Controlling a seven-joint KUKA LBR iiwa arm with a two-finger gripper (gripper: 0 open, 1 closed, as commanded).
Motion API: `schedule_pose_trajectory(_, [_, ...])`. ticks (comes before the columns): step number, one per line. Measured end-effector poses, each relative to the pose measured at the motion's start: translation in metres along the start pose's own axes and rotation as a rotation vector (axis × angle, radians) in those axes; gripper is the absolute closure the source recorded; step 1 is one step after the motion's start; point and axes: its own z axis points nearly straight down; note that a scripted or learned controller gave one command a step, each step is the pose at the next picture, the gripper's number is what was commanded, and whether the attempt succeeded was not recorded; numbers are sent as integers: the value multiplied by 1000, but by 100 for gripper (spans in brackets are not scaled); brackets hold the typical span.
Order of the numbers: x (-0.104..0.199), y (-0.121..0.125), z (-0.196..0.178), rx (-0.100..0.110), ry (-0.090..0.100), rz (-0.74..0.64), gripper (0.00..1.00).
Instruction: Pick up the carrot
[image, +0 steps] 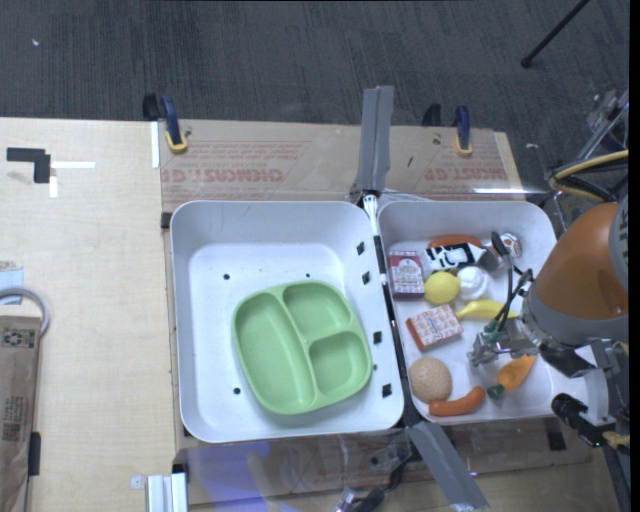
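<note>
The carrot (518, 371), short and orange with a green tuft at its lower left end, lies near the front right corner of the right bin (541, 222). My gripper (491, 351) hangs low over that bin, just left of and slightly above the carrot. Its metal tip is close to the carrot's upper end. I see nothing held in the gripper. The arm's orange band (590, 275) covers the bin's right wall.
The right bin also holds an orange sausage (457, 403), a round tan bun (430, 378), a cracker box (433, 326), a lemon (442, 288), a banana (481, 310), a red box (406, 273) and a can (505, 245). The left bin (200, 300) carries a green divided plate (300, 346).
</note>
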Motion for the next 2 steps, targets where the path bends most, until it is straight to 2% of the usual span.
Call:
schedule_pose_trajectory(1, [0, 0, 0, 0, 0, 1, 0])
schedule_pose_trajectory(2, [-54, -6, 0, -1, -2, 51, 0])
